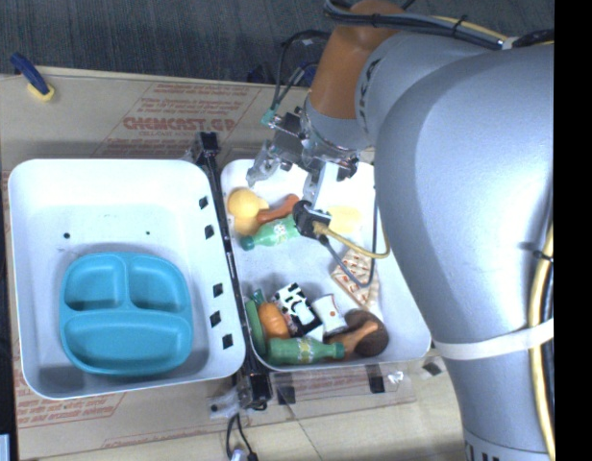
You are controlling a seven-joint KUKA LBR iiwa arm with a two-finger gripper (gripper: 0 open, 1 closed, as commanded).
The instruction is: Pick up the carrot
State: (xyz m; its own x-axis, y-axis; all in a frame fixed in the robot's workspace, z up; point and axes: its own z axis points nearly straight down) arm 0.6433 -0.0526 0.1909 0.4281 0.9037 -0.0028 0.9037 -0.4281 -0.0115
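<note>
End effector sits over the far end of the right bin, arm reaching in from the table's right edge; its two fingers look spread, nothing between them, though the view there is cluttered; carrot lies at the near end of the same bin, against the left wall, touching the green bottle and a black-and-white toy; well apart from the end effector; blue sectioned plate in the left bin, near half.
</note>
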